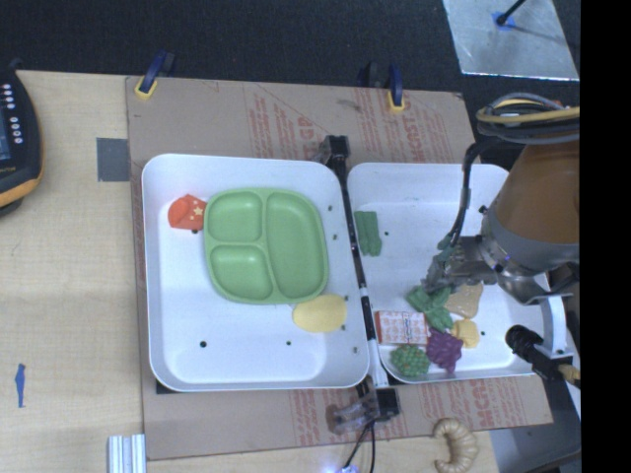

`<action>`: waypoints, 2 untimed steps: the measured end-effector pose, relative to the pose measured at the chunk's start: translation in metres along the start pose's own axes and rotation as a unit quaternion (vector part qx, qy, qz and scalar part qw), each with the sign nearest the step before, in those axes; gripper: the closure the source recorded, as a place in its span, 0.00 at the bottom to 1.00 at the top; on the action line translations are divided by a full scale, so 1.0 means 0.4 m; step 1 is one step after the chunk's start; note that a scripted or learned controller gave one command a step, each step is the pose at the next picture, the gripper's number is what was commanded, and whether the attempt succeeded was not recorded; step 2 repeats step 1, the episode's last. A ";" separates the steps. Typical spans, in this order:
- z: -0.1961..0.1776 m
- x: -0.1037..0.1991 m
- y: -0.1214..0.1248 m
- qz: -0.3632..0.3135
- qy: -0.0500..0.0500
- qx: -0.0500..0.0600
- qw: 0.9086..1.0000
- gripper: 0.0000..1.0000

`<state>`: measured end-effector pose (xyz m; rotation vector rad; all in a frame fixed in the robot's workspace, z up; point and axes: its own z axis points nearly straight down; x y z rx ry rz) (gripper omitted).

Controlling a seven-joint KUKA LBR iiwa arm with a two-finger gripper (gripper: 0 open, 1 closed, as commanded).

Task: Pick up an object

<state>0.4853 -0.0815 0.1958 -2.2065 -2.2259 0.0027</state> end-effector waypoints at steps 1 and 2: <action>-0.141 0.109 0.122 0.000 -0.001 -0.006 1.000 1.00; -0.141 0.109 0.122 0.000 -0.001 -0.006 1.000 1.00</action>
